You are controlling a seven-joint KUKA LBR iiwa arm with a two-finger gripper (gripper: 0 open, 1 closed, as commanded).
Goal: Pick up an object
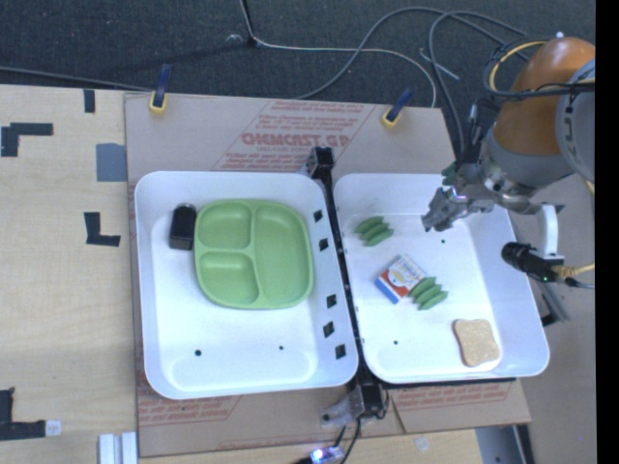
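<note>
Two shallow white bins sit side by side on a brown cardboard sheet laid over the bench. In the left bin (155, 288), a small black block (182, 226) lies near the upper left corner, touching or just beside the left edge of a green divided plate (254, 254) with three compartments; the plate rests flat in the upper middle of that bin. A row of black clips (331, 288) runs along the seam where the two bins meet.

In the right bin (522, 341), a ridged green piece (373, 230) lies near the upper left. Below and to its right, a small red, white and blue packet (397, 279) lies tilted, with a second ridged green piece (428, 293) touching or just beside its lower right corner. A tan, bread-like slice (476, 341) lies apart from these near the lower right corner.

At right, the grey arm with its orange band (546, 66) reaches over the upper right part of the right bin. The gripper (437, 217) hangs above bare bin floor, well apart from every object; nothing is seen between its fingers, and whether they stand wide or narrow cannot be told, the dark tips merging at this angle.
</note>
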